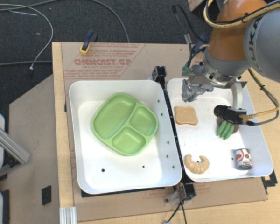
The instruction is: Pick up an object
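My gripper (190, 93) hangs over the back left part of the right bin (261, 146), just above and behind a slice of toast (185, 116). Nothing shows between its fingers. A croissant (196, 163) lies near the bin's front left. A green leafy item (227, 129) with a dark top sits at the bin's middle right. A small red and white can (243, 158) stands at the front right.
The left bin (79, 139) holds a green divided plate (125, 123). Both bins rest on a cardboard sheet (102, 57). A black clamp (159, 73) sits between the bins at the back. The arm's orange band (233, 22) looms over the right bin's back edge.
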You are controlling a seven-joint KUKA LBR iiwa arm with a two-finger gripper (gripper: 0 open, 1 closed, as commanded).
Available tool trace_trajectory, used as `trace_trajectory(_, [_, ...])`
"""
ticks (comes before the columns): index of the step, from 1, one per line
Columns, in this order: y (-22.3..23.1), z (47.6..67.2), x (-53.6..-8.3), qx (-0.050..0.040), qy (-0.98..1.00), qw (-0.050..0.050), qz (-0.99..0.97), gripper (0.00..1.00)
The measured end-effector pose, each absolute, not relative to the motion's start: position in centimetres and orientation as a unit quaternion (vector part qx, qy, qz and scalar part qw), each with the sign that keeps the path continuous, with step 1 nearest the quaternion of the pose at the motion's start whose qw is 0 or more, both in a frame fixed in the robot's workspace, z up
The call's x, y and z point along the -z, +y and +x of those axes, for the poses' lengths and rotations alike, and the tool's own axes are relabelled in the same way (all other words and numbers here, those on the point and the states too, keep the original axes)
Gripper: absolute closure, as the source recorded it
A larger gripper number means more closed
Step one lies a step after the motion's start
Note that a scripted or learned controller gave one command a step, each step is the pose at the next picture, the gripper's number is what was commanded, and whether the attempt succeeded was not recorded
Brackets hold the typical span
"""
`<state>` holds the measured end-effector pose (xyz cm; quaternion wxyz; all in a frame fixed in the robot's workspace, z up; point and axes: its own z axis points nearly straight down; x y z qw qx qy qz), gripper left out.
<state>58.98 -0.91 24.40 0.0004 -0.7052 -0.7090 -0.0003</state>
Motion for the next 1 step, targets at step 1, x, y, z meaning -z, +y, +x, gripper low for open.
trace_trajectory(1, [4.08,59.70,-24.70,0.0014,-0.709,-0.001,-0.705,1.00])
